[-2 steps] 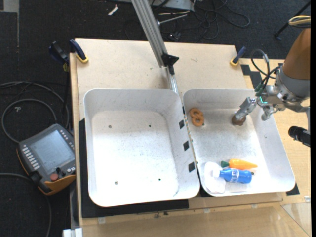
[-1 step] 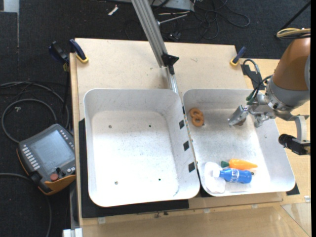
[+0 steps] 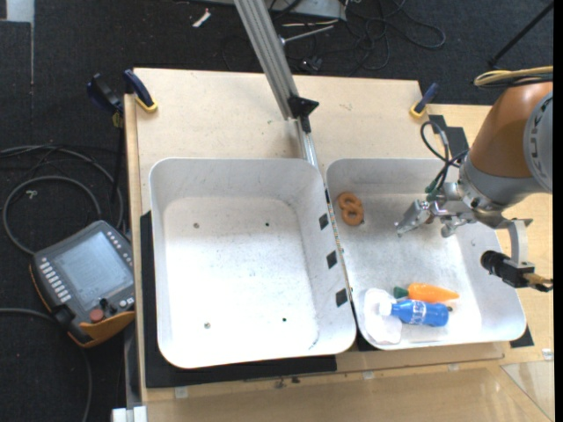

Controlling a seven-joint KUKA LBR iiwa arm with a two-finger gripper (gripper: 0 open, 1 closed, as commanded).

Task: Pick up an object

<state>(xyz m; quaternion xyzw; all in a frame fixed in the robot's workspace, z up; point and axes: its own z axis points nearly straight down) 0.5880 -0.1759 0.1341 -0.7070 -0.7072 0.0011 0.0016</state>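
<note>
Hovering over the right bin (image 3: pixel 493 319), the gripper (image 3: pixel 412 221) is seen with fingers spread, nothing grasped, near a pretzel (image 3: pixel 351 208).

Arm (image 3: pixel 515 143): rounded grey housing with a broad orange band above the wrist. Black cables (image 3: pixel 437 152) loop along its left side. Wrist assembly: bare silver metal, ending in a slim metallic two-finger gripper (image 3: pixel 406 224).

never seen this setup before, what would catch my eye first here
The grey arm with its orange band reaches in from the right, its two-finger gripper over the right white bin. Beside it lies a small orange-brown pretzel-shaped piece; a blue plastic bottle and an orange carrot-like toy sit near the front wall.
</note>
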